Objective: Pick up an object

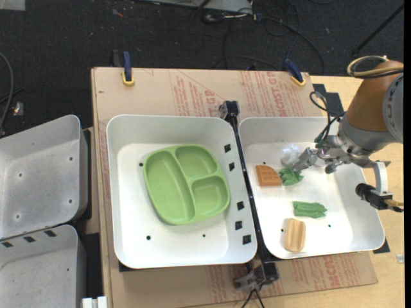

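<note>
Claw [302, 165] is reaching low into the right bin [359, 236], tips lying against a green leafy piece [291, 176]; whether clenched or released, cannot tell. Just left of it an orange waffle [268, 176] is sitting; nearer the camera, a green pod [309, 209] and tan roll [295, 235] are lying apart with open floor around them.

The hand [307, 161] is seen low in the right bin [366, 239], reached in from the right. A green scrap [290, 176] is touched at its tip. Beside that scrap a waffle [268, 176] lies; nearer the viewer, a green piece [309, 209] and a bun [295, 235]. A green plate [187, 183] is held in the left bin [122, 172].
</note>
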### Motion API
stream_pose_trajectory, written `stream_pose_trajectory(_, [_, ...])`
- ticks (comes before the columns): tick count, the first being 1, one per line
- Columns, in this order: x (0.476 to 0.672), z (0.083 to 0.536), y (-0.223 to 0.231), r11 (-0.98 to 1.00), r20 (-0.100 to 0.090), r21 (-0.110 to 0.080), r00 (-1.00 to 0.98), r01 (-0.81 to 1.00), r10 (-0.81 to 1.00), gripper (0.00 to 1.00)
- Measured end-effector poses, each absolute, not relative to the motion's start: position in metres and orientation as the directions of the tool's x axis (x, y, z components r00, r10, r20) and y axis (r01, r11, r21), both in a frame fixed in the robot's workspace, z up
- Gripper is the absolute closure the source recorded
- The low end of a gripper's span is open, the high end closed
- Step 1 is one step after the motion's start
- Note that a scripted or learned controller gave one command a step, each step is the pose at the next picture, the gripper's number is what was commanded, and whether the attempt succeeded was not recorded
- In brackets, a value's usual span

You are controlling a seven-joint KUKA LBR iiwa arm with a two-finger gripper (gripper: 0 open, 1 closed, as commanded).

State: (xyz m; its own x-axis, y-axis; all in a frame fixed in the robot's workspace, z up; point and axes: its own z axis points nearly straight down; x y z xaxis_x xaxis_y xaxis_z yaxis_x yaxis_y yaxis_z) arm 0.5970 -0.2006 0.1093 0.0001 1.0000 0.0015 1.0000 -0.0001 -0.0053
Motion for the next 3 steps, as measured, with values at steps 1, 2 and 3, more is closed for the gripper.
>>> stream_pose_trajectory(1, [0.599, 0.096, -0.201, 0.000, -0.001, 0.004, 0.000, 1.000, 1.000, 0.00])
stream_pose_trajectory(2, [0.602, 0.109, -0.200, 0.001, -0.001, 0.013, -0.001, 1.000, 1.000, 1.00])
stream_pose_trajectory(3, [0.602, 0.157, -0.209, 0.000, -0.002, 0.005, 0.000, 1.000, 1.000, 1.00])
